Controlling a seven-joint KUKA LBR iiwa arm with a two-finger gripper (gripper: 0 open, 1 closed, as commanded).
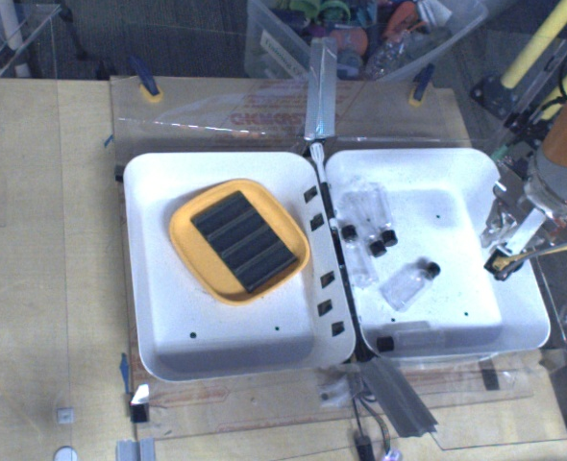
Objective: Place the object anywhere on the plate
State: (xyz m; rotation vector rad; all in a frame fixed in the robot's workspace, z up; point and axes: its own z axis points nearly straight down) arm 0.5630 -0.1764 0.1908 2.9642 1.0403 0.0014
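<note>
**Bottles lay left of the jaws, plate farther left**

The tabletop (43, 257) carried two white bins. The left bin (159, 344) held the yellow plate (192, 248) with a dark ribbed pad (245, 241) on it. The right bin (476, 315) held clear bottles with black caps; the nearest bottle (408, 283) lay at lower centre, long axis slanting up to the right, cap end toward the jaws. The jaws (505, 248) hung at the bin's right rim, right of the bottle. Whether they were spread or closed could not be told; nothing was visibly between them.
</note>
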